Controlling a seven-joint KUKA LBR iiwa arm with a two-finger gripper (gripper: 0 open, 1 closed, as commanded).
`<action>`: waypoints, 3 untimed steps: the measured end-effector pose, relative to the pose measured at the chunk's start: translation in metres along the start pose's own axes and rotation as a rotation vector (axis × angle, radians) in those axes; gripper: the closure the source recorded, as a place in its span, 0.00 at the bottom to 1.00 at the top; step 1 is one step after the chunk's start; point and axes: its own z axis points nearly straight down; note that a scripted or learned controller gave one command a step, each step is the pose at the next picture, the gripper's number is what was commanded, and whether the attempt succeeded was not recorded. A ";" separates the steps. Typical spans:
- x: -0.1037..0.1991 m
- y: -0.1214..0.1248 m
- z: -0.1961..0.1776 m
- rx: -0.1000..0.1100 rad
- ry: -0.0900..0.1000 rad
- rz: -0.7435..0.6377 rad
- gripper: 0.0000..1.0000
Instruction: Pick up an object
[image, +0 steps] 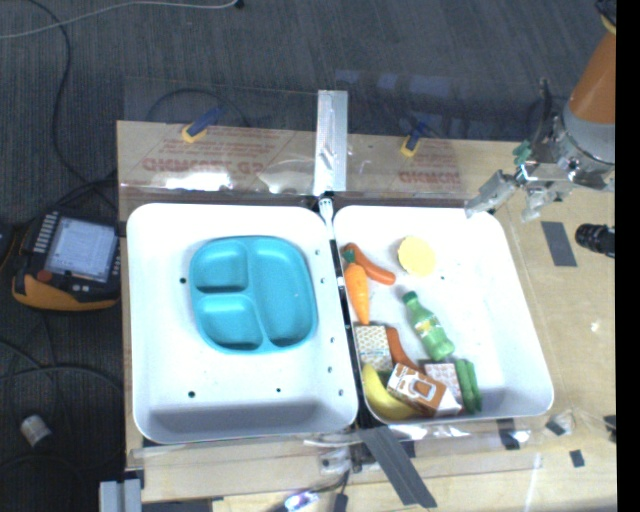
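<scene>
Landmark: metal divider strip (331, 150) between the two bins.

Far left of the divider, off the table: orange-and-black handheld pendant with a screen (68, 258) lay on the dark carpet.

Left of the divider: left white plastic bin (160, 400) held a blue three-compartment plastic plate (254, 292), flat, roughly centred.

Right of the divider: right white plastic bin (510, 340) held the clutter, mostly along its divider side:
- orange toy carrot (357, 288), another smaller orange piece (372, 268) touching it
- yellow round disc (417, 256) further right, apart from the rest
- green plastic bottle (428, 326) lying tilted
- patterned small box (372, 346), yellow toy banana (385, 397), orange-and-white carton (417, 388), green vegetable piece (467, 385), all bunched at the near edge

Far right of the divider: gripper (510, 195) hung over the bin's far right corner rim, holding nothing. Fingers — cannot tell, too small.
</scene>
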 end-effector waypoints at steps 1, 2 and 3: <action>0.048 -0.027 0.142 0.002 0.000 0.030 0.00; 0.072 -0.058 0.177 -0.012 -0.006 0.076 0.00; 0.073 -0.056 0.167 -0.014 -0.002 0.075 1.00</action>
